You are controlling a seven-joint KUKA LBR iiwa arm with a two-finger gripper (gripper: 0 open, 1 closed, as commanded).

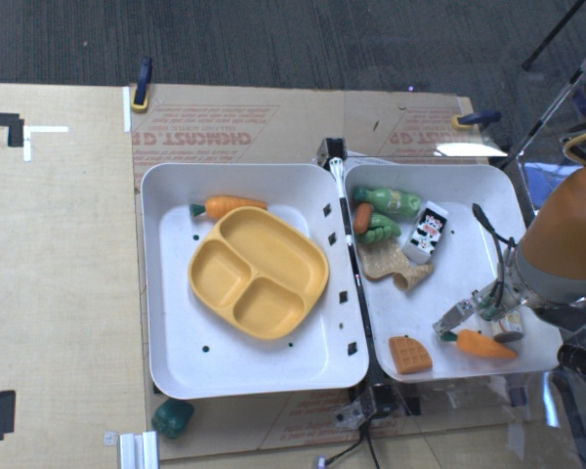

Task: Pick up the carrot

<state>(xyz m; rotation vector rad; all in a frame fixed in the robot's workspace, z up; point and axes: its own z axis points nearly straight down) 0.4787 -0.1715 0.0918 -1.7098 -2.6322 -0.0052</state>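
gripper low over a carrot in the right bin, nothing lifted

at the left of the bench, the left bin (161,291) holds a yellow divided plate (259,272), set at a slant near its middle. a carrot (232,204) lies just beyond the plate's far edge, touching or almost touching its rim, green end toward the left. outside this bin, by its near left corner, a dark green toy (173,416) rests on the bench.

across the divider, the right bin (474,179) carries more. along its far left side lie a green vegetable (391,199) and a small orange-and-green piece (368,222), close together. just right of them is a small black-and-white carton (426,233), and a tan, rough-edged piece (396,266) lies below these. a square orange waffle-like block (409,354) sits near the front wall.

farther right, a second carrot (483,345) lies on the bin floor near the front right corner. the gripper (483,311) hangs just above and behind it, the arm's orange band showing at the edge. the fingers look parted, one reaching left of the carrot's leafy end, and nothing sits between them.

as a judgement, the approach is largely made, but the grasp, closing and lift all remain. the carrot lies close to the front wall, which could crowd a finger.
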